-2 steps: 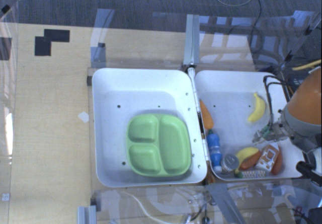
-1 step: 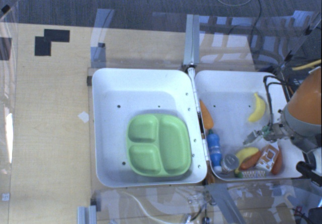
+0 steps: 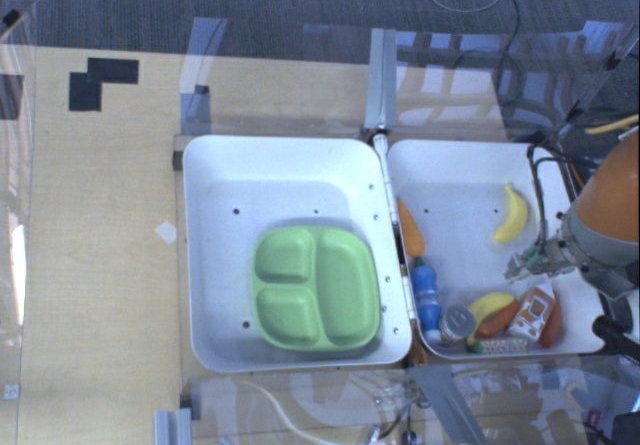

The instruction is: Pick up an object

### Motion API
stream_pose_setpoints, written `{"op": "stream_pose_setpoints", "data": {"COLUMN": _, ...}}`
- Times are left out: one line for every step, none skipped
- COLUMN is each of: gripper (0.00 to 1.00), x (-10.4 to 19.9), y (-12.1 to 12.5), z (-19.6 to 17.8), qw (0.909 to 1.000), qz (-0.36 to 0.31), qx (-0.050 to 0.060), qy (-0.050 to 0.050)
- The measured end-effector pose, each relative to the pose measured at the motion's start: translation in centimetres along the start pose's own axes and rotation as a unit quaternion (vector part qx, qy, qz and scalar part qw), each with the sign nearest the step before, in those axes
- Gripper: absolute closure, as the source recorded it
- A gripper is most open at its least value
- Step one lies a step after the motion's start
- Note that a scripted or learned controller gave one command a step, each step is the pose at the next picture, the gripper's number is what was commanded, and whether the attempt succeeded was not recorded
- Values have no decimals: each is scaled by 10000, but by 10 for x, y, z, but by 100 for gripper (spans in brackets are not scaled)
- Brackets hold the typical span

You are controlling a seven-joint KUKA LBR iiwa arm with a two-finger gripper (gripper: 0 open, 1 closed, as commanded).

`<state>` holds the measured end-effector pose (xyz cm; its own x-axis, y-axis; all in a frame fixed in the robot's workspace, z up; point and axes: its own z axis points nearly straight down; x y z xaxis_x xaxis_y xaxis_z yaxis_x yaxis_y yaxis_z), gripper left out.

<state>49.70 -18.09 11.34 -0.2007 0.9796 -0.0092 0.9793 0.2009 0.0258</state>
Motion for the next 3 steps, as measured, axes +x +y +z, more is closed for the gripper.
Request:
{"op": "stream_pose_setpoints", "data": {"gripper": 0, "x": 0, "y": 0, "z": 0, "qw": 10000, "qz": 1, "qx": 2, "qy": 2}}
{"op": "stream_pose_setpoints", "data": {"gripper": 0, "x": 11, "y": 76, "z": 24, "qw": 10000, "qz": 29, "qx": 82, "qy": 29}}
{"op": "stream_pose_setpoints", "data": {"gripper": 100, "x": 13, "y": 80, "z": 12, "qw": 10000, "qz": -6, "qx": 52, "qy": 26}}
